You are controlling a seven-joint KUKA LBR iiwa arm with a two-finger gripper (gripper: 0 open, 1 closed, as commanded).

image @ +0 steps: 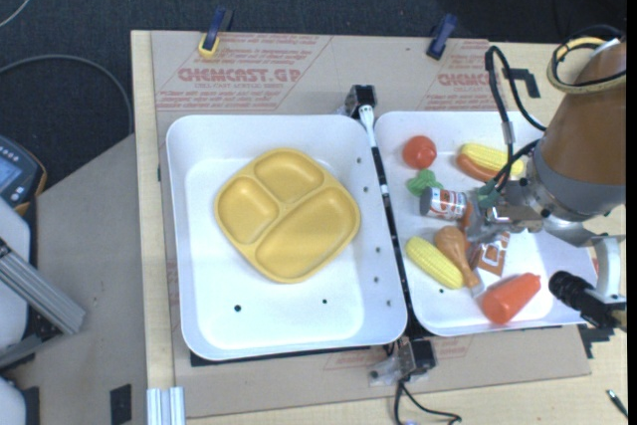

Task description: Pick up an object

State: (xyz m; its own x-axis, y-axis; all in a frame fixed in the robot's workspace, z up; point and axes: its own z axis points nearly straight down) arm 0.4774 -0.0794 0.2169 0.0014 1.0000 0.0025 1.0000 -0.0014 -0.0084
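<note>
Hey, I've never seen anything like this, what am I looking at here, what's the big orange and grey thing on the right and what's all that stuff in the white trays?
This is one camera fixed above a bench, looking down at a slant. The orange and grey thing is a robot arm reaching in from the right. Its tool is low over the right bin, among the toys; I cannot tell whether it holds anything. The arm's job is to pick up an object. The left bin holds a yellow divided plate. The right bin holds toy food: a tomato, two corn cobs, a carrot, a small can and a few other pieces.
</note>
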